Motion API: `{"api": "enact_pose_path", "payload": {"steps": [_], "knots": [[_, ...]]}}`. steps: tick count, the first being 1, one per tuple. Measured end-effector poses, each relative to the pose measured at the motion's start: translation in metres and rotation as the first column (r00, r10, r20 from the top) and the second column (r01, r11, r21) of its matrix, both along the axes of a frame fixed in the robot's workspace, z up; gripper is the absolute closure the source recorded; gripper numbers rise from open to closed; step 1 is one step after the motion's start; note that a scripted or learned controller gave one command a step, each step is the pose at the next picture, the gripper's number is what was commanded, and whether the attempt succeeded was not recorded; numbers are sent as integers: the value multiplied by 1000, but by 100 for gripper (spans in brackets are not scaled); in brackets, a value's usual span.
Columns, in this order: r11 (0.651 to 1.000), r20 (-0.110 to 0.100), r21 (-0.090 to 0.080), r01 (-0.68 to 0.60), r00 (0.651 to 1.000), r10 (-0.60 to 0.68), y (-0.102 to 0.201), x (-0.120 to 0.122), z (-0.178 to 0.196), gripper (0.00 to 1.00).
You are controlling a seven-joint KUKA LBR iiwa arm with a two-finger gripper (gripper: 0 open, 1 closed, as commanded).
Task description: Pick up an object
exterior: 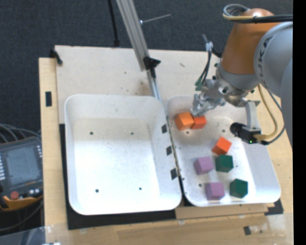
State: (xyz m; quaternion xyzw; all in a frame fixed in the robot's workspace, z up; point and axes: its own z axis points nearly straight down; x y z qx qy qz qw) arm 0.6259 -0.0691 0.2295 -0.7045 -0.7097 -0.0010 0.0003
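Three orange cubes (184, 120), two purple cubes (203, 165), two green cubes (224, 163); gripper (199, 111) fingers' spread I cannot tell, two orange cubes just below them

Both bins (117, 208) are white, on a pale speckled bench (102, 70). The blocks come in three colours: orange (184, 120) (222, 146), lilac (204, 165) (214, 190) and dark green (224, 163) (239, 188). The arm (255, 40) is grey with an orange band.

No legible text, labels or numbers anywhere.
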Motion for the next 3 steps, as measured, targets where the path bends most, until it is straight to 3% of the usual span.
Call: {"api": "enact_pose_path", "payload": {"steps": [3], "knots": [[1000, 1, 0, 0, 1000, 0, 144, -14, 22, 100]]}}
